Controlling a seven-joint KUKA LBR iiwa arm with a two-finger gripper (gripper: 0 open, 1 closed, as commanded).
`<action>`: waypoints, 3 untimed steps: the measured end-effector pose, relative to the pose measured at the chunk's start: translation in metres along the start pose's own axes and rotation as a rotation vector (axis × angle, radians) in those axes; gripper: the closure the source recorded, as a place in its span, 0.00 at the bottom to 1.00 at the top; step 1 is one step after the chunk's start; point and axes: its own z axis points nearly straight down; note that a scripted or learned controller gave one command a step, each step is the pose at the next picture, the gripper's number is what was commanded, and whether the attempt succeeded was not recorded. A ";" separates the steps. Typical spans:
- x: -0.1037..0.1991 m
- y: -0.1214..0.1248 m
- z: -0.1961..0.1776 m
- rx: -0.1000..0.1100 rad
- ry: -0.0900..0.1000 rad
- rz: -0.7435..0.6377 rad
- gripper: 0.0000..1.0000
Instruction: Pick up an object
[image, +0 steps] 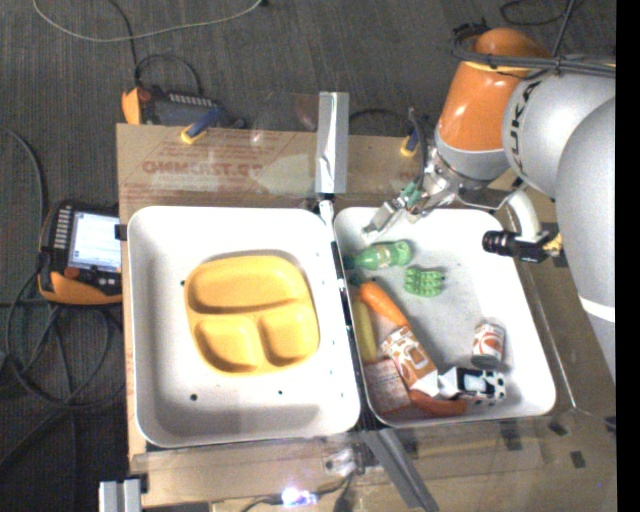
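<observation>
The gripper (400, 210) hung over the upper left corner of the right bin (530, 330), right of the frame's centre and near the top, its fingers slightly apart with nothing between them. The nearest thing was a green bottle (382, 256), lying just below and a little left of the fingertips, close to the bin's left wall. Its long axis ran nearly level across the frame, tipped up slightly to the right. The fingers looked set along a slant from upper right to lower left, so a grasp would probably need a short drop down-frame and perhaps a turn of the wrist to close across the bottle's narrow width.

A green block (425, 282) lay just right of and below the bottle, apart from it. A carrot (383, 305) ran diagonally below both, its upper end near the bottle. A small can (488, 344) sat well apart toward the lower right. The left bin (150, 330) held a yellow tray (254, 312), far from the gripper.
</observation>
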 end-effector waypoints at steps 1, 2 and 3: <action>-0.018 -0.037 0.095 -0.008 -0.005 0.035 0.00; 0.045 -0.006 0.001 0.001 0.003 0.273 0.00; 0.033 0.018 -0.058 -0.001 0.002 0.222 0.00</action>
